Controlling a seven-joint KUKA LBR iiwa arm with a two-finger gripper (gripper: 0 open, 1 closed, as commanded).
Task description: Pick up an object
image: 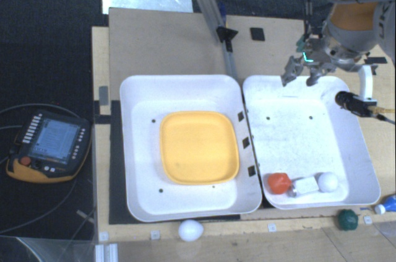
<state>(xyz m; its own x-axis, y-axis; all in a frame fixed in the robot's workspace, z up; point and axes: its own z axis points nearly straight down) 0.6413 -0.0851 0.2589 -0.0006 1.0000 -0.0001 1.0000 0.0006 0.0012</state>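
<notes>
Below my hand (302, 77) the right bin (309, 131) floor lies bare across its far and middle stretch, so I can pass freely there. Well toward the near wall, a red block (278, 182), a white bottle (304, 186) and a white ball (328, 181) crowd together, touching in a row.

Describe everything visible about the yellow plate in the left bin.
The yellow plate is a square dish with rounded corners and a slightly raised rim, in a matte, plastic-looking orange-yellow. It lies flat and right side up, roughly centred on the floor of the left bin, with its edges about parallel to the bin's walls. Nothing lies on it, and it touches only the bin floor. The tool is far off, over the top edge of the right bin.
</notes>
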